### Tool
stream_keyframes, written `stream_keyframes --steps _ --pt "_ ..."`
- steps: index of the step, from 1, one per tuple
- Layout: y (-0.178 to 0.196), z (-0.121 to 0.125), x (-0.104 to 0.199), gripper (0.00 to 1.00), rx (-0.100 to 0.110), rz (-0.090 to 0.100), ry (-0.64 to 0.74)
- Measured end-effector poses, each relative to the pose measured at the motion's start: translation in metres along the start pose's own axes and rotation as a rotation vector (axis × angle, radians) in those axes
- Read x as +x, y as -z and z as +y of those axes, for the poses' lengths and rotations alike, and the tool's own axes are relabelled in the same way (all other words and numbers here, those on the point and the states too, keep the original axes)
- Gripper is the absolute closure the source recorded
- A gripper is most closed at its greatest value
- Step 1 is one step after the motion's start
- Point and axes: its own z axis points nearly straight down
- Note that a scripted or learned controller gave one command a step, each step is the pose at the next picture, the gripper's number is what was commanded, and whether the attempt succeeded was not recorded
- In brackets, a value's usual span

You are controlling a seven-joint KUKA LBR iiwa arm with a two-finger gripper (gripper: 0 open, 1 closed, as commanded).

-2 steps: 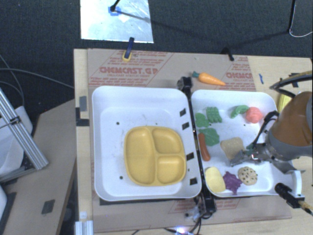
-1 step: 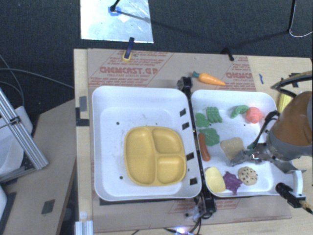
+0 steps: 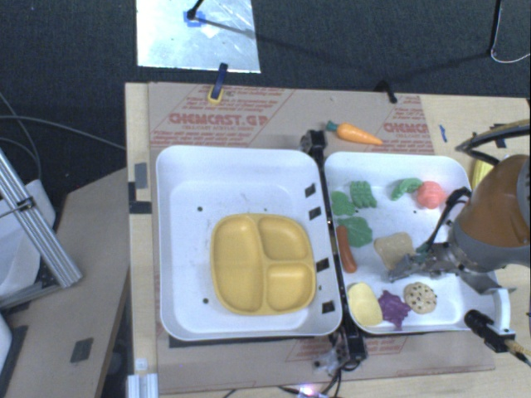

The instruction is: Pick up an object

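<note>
Probably lab: bench (image 3: 249,110), cables (image 3: 50,127)

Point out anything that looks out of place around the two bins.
The toy carrot lies outside on the cardboard just above the right bin, while the other toy foods sit inside that bin.

A tan slice of bread (image 3: 393,248) lies flat in the right bin (image 3: 455,172), near the middle. Just below it sits a round cookie (image 3: 420,297) with dark chips, next to a purple toy (image 3: 392,308).
</note>
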Motion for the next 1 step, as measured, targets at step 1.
stream_keyframes --steps 1 --pt "0.0001 0.0 -0.0006 0.0 0.0 0.0 -0.002"
